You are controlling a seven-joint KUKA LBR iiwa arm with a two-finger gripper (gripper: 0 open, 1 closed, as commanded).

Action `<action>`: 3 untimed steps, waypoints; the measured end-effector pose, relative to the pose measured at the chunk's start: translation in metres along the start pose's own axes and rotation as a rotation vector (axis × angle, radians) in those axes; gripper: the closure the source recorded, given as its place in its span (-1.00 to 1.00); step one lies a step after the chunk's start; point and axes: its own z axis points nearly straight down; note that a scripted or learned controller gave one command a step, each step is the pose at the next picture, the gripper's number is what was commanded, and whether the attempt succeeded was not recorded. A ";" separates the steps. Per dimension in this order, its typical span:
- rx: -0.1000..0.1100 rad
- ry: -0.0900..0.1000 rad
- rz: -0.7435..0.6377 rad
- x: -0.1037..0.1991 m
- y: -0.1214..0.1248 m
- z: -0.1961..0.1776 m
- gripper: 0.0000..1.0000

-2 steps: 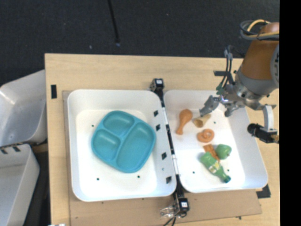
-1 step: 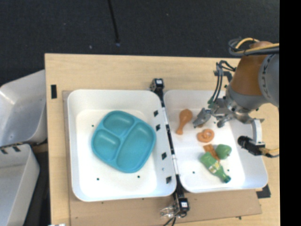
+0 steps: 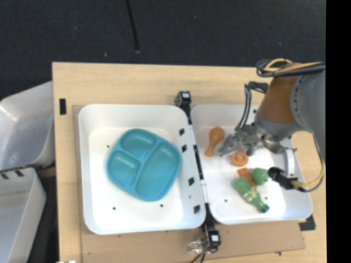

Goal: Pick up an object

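Two white bins are seen side by side on the tabletop (image 3: pixel 109 81). In the left bin (image 3: pixel 88 212) a blue plate (image 3: pixel 143 164) with three parts is lying flat, and nothing else is seen with it. In the right bin (image 3: pixel 293 207) a few small toys are kept. An orange toy like a little club (image 3: pixel 214 139) is lying near the wall between the bins. A small round orange toy (image 3: pixel 239 159) is lying in the middle of the bin. A green toy bottle (image 3: pixel 249 194) is lying on its side nearer the front, and a round green toy (image 3: pixel 259 175) is touching it at its upper end. The arm is reached in from the right, and the gripper (image 3: pixel 237 145) is held low over the right bin, just above the round orange toy and between it and the club toy. How wide the gripper is cannot be told, because its tip is dark and blurry here. No toy is seen lifted off the bin floor, and nothing is seen held. So the job is judged to be only partly done: the arm is brought down to the toys, but the pick is not yet made. A toy is yet to be pinched, most likely the round orange one since it is closest, and then it is to be raised clear of the bin. The grab could be missed, because the toys are small and lie near each other.
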 end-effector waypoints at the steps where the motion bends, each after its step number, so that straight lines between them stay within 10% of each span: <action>1: -0.006 0.000 0.004 -0.001 0.002 -0.014 1.00; 3: -0.009 -0.001 -0.005 -0.012 0.013 -0.138 1.00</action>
